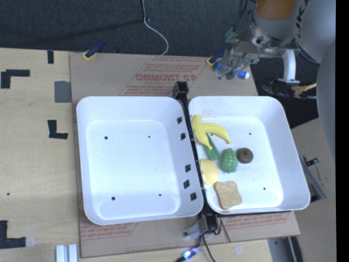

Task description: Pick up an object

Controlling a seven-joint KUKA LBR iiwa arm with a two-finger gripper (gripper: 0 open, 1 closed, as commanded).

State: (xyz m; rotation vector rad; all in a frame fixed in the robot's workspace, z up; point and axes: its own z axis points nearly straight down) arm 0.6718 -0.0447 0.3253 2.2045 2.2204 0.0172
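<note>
The right bin (pixel 272 119) holds a yellow banana (pixel 209 132), a green broccoli-like piece (pixel 226 159), a small brown round thing (pixel 245 155), a pale yellow lemon (pixel 208 171) and a tan slice of bread (pixel 227 194). They lie clustered along the bin's left side. My gripper (pixel 232 70) hangs high above the bench, beyond the far edge of the right bin and well away from the objects. I see nothing between its fingers.
The left bin (pixel 131 157) sits beside the right one, joined by a black hinge strip (pixel 185 141). Both rest on a cardboard sheet (pixel 158 78). A white cable (pixel 155 31) hangs at the back. The arm (pixel 305 15) fills the upper right.
</note>
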